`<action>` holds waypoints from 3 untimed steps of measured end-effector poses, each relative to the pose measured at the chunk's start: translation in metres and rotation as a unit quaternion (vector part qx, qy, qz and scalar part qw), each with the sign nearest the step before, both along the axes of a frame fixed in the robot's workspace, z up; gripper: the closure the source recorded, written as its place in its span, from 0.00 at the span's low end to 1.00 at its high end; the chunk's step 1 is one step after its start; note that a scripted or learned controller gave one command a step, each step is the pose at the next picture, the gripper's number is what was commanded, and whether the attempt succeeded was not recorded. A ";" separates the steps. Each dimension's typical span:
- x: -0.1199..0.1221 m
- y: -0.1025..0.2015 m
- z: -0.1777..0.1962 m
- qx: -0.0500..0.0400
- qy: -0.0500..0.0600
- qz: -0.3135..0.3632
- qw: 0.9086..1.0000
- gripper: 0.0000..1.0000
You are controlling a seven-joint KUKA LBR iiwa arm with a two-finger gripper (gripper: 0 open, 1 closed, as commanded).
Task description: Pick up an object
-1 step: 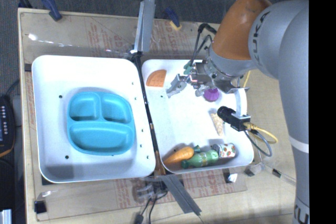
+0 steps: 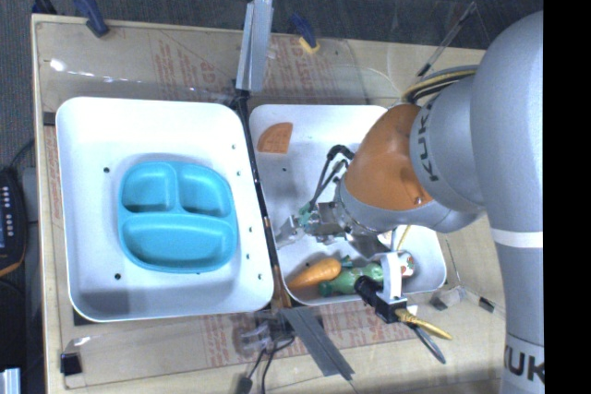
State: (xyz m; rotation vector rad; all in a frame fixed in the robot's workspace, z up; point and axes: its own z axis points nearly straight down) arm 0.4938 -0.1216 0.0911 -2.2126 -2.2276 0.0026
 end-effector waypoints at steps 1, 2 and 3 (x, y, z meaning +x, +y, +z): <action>0.002 0.000 0.010 0.000 -0.001 0.003 1.000 1.00; 0.002 0.001 0.010 0.000 -0.002 0.003 1.000 0.00; 0.029 -0.011 0.000 0.000 -0.001 0.000 1.000 0.00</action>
